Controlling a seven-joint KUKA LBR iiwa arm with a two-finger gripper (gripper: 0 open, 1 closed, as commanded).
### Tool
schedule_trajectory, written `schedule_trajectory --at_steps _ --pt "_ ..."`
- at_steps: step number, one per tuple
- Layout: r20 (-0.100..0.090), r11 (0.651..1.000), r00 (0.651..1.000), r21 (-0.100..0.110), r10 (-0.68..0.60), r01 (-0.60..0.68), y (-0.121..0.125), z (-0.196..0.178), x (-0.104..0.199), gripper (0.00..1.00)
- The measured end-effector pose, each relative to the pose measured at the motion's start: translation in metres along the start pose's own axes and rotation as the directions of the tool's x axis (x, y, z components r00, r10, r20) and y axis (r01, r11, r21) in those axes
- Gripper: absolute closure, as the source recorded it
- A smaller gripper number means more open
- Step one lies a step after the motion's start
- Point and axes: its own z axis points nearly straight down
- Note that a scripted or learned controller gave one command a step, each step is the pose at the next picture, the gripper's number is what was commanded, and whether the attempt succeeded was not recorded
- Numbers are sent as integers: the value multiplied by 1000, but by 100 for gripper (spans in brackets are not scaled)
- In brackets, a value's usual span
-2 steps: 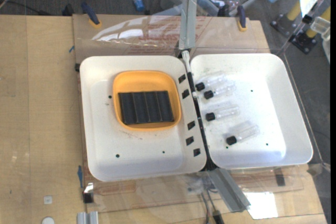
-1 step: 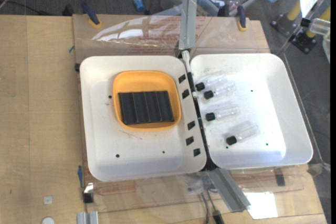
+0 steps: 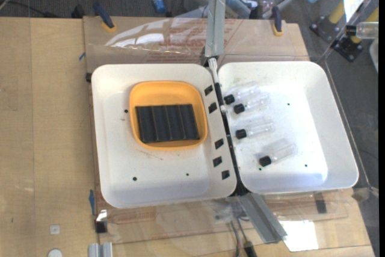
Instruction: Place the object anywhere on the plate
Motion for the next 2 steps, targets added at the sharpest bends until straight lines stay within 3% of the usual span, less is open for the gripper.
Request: schedule_trajectory --at_steps 1,2 --pt "2 988 988 1 -153 153 7 1 3 100" --pt "2 988 988 0 -155 155 6 1 2 100"
